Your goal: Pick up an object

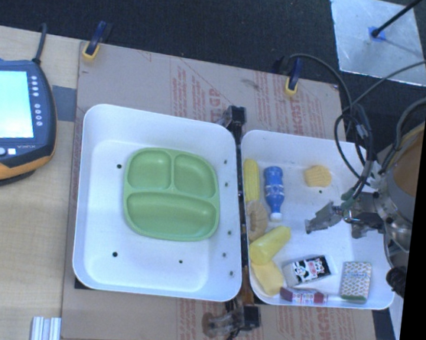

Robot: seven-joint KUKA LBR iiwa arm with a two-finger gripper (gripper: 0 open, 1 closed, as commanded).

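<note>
My gripper [339, 222] hangs over the right side of the right bin [300, 147], open, with bare bin floor between its fingers. One dark fingertip [316, 223] points left and the other [362, 227] is near the wrist. The closest objects are a black-and-white carton [308, 269] and a green-patterned box [356, 281] below it, and a small yellow round piece [318, 176] above it. A blue bottle [274, 190] and a corn cob [250, 179] lie along the bin's left side. Two yellow pieces [269, 243] [268, 277] and a red-and-white tube [307, 297] sit at the front.
The left bin [109, 137] holds a green divided plate [171, 195]. A tablet-like pendant [7, 121] lies on the bench at far left. Black cables [354, 121] loop above the right bin near the arm. Clamps [95, 41] [292, 81] hold the cardboard at the back.
</note>
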